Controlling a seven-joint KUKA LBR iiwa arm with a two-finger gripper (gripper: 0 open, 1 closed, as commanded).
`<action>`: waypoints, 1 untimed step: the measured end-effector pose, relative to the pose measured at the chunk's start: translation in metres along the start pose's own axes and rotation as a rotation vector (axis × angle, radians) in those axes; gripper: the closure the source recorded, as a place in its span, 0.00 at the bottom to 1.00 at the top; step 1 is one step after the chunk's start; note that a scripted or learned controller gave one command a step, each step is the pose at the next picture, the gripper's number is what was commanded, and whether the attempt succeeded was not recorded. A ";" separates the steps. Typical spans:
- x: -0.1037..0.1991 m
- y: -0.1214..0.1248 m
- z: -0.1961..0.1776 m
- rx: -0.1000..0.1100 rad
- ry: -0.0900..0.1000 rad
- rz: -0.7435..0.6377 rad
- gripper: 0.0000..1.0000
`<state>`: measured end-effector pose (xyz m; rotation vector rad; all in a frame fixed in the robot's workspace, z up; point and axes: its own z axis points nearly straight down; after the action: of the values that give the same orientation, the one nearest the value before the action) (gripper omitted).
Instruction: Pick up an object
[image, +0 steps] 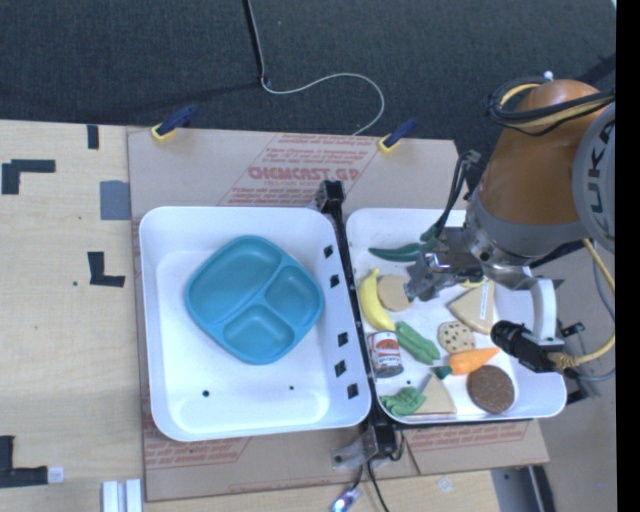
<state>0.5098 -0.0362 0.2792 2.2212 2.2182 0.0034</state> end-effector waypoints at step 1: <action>0.042 -0.028 0.036 0.010 0.001 -0.005 1.00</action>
<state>0.4815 0.0054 0.2433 2.2216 2.2287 -0.0064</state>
